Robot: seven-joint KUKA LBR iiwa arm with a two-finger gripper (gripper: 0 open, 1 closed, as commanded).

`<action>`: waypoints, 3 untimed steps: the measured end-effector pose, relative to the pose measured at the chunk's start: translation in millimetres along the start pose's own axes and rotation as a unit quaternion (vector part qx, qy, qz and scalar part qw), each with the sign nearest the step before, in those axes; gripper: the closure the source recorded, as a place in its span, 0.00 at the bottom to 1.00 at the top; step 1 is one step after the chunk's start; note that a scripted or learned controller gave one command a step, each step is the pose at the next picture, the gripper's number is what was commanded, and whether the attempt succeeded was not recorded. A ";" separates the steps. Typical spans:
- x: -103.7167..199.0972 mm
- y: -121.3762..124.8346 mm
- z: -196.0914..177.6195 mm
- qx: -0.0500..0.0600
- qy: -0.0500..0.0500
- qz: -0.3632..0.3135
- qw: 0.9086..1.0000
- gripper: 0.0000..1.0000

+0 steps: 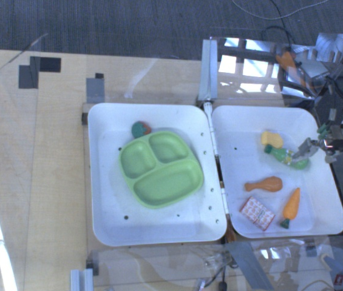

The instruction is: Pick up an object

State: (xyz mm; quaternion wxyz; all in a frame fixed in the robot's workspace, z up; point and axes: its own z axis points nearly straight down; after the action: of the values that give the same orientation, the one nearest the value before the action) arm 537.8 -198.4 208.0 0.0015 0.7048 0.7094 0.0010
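The green and yellow toy (pixel 285 155) lies in the right bin (pixel 323 223) unlifted, our gripper (pixel 305 150) touching it, though we cannot tell its grip state.

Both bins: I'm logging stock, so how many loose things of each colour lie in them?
Green: 2, the divided plate and a toy by the gripper.
Orange: 2, drumstick, carrot.
Yellow: 1.
Red-patterned packet: 1.
Teal-and-brown ball: 1.
Total: 7.
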 end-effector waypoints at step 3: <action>64.5 17.5 -12.4 -0.003 -0.001 -0.067 0.998 1.00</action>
State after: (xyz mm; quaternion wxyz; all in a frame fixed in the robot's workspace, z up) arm 554.8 -133.7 220.4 0.0047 0.6559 0.7548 0.0027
